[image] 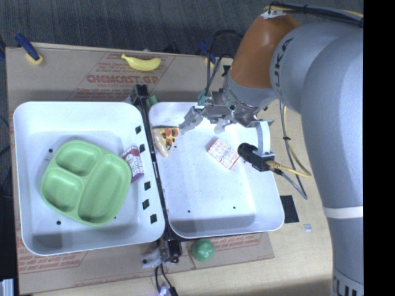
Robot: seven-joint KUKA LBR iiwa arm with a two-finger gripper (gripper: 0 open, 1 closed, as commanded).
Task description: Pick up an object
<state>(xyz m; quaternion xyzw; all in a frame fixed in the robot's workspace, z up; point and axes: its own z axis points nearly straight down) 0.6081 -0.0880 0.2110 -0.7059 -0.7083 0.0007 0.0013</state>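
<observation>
— Cardboard-covered bench (92, 82), two white bins. What's in the right bin (210, 217)?

— A pizza-slice toy (165, 137) at its left wall, a small red-and-white packet (223, 153) mid-bin. The gripper (203, 117) hangs between them, fingers apart, holding nothing.

— Risk?

— Closing on bare floor between them, I'd guess.

— Any writing?

— "CHEMCAST GP" on the cardboard.

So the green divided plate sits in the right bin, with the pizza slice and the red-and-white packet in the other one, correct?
Not quite: the camera view shows the green plate in the left bin; the pizza slice and packet lie in the right bin.
</observation>
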